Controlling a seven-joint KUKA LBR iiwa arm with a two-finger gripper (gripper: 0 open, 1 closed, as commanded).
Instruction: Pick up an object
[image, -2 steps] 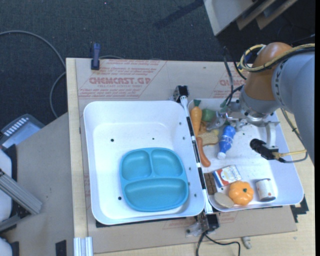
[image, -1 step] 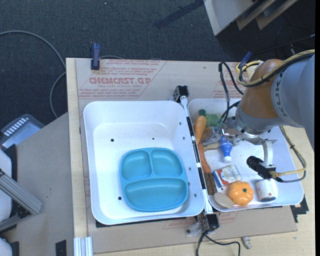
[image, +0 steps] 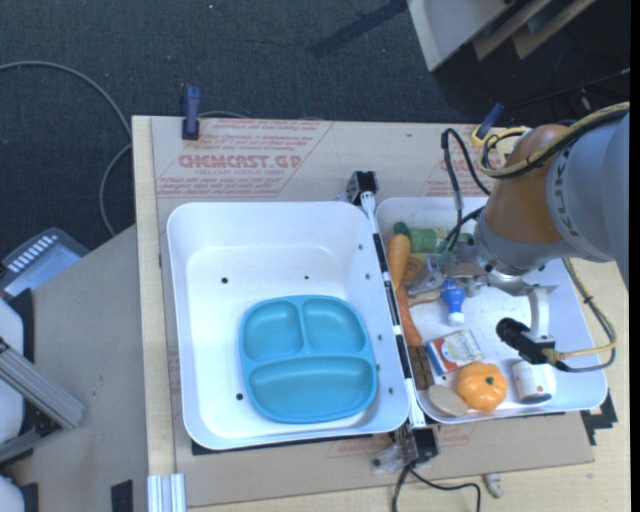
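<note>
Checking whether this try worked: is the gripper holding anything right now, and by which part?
It cannot be told. The gripper is down in the right bin among the objects, near the carrot, mostly hidden under the arm.

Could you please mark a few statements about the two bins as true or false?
1. The blue plate lies in the left bin. True.
2. The plate has three compartments. True.
3. The orange fruit sits on the blue plate. False: it is in the right bin.
4. The arm reaches over the left bin. False: it is over the right bin.
5. The carrot lies by the right bin's left wall. True.
</note>
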